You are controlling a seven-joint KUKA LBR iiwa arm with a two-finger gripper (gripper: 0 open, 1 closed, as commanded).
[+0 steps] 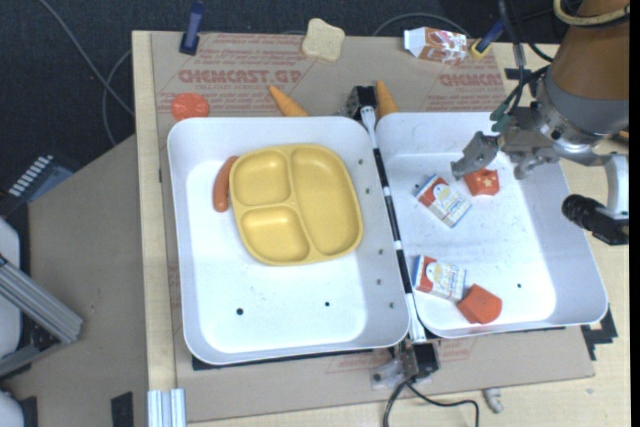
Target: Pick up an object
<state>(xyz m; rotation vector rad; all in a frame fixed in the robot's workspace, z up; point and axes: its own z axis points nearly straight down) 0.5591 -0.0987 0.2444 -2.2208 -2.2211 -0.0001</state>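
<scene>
The right bin (560,245) holds a small red block (483,183), a white and red carton (443,200), a second carton (440,277) and a red-orange piece (481,305) near the front rim. My gripper (498,161) hangs over the bin's back part, just above the small red block. Its two grey fingers (472,156) are spread apart, open, with nothing held between them. The first carton lies just left of and below the gripper.
The left bin (200,295) bears a yellow divided plate (296,203) with a sausage (221,185) beside it. Behind the bins lie a bread slice (323,39), a carton (436,43), two carrots (287,101) and an orange disc (190,105).
</scene>
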